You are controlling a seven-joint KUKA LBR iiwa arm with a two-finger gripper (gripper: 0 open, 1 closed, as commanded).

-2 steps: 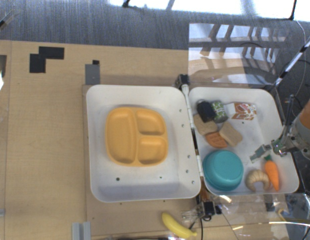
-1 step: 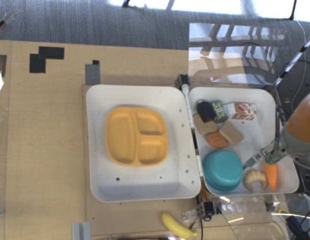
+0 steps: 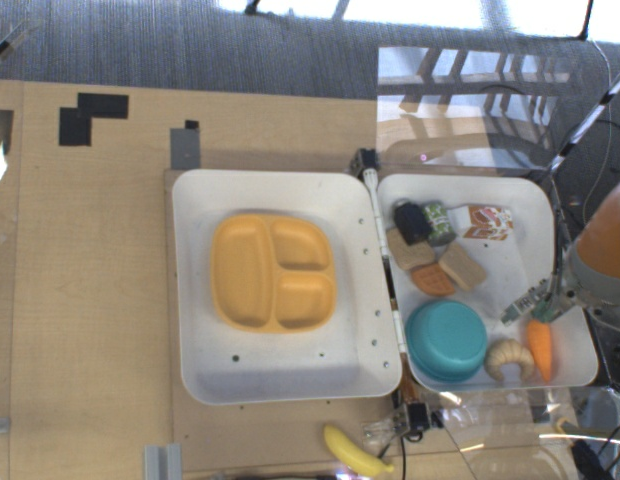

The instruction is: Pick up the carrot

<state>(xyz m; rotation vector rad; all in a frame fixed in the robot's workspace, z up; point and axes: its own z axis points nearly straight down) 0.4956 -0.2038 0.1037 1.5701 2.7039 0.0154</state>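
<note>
A carrot [image 3: 540,350] lies in the right bin [image 3: 565,213], close to its right wall and near the front corner, pointing roughly toward the camera. The gripper [image 3: 535,304] sits just above the carrot's top end, touching or nearly touching it. Whether it is clenched or released cannot be told here; nothing is visibly lifted.

Just left of the carrot lies a croissant [image 3: 510,358], and beside that a teal bowl [image 3: 447,340]. Further back in the same bin are a cracker-like piece [image 3: 434,280], a bread slice [image 3: 462,265], a dark item [image 3: 412,222] and a small carton [image 3: 487,222]. The left bin [image 3: 190,268] holds a yellow divided plate [image 3: 273,271]. A banana [image 3: 352,453] lies on the bench in front of the bins.

The likely risks: the gripper meets only the carrot's end, so a smooth tapered shape could slip or pivot out. The nearby wall may block a finger, and the croissant could be nudged or caught instead.
</note>
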